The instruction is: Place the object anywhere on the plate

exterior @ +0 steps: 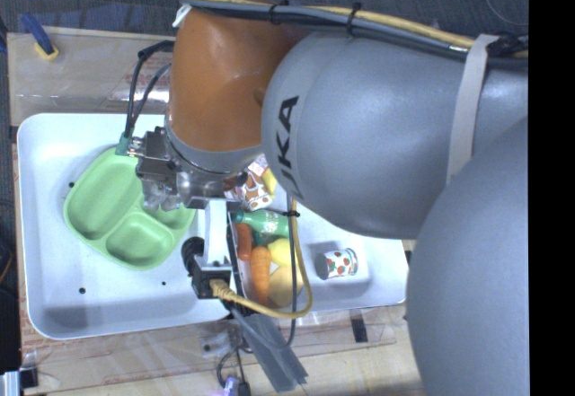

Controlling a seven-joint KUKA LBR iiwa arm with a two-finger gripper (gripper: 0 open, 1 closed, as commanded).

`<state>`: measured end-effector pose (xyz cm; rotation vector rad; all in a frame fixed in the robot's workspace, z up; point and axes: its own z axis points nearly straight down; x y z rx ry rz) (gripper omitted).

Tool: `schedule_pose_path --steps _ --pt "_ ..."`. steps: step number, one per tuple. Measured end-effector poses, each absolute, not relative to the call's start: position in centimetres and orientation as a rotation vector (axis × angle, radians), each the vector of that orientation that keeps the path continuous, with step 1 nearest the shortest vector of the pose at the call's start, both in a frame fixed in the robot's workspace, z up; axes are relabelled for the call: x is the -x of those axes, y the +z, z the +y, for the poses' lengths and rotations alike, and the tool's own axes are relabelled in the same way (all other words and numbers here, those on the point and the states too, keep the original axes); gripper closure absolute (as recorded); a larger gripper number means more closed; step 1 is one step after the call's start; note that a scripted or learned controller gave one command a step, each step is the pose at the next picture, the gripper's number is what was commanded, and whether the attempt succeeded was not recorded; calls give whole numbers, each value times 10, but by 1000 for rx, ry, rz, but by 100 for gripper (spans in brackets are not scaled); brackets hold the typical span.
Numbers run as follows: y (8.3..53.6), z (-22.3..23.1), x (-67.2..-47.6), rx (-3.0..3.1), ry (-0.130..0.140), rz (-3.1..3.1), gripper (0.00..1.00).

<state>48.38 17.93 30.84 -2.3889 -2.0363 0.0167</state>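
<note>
Left bin (pixel 45 295): smooth white plastic, shallow. Green plate (pixel 108 206), glossy, divided compartments, lies inside. End effector (pixel 166 192) above plate's right edge; whether it grips anything, cannot tell. Orange carrot (pixel 259 268), tapered, lies right of end effector, in right bin beside yellow fruit (pixel 282 252), printed cup (pixel 340 263). Bulky grey arm (pixel 377 134) reaches from right, wrist pointing down.

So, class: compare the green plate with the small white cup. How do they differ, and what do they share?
The green plate is plain green, while the white cup carries red markings. The plate is wide, shallow and split into compartments, whereas the cup is small and single. The plate sits in the left bin, the cup in the right one. Both rest on white bin floors.
</note>
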Motion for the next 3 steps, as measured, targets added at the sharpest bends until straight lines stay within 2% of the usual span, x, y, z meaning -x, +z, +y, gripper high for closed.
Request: schedule_pose_path --steps 1,2,3 --pt "268 218 -475 2421 10 -2000 100" --pt "214 218 -475 2332 11 -2102 100" --pt "224 218 -475 2326 16 -2108 100"
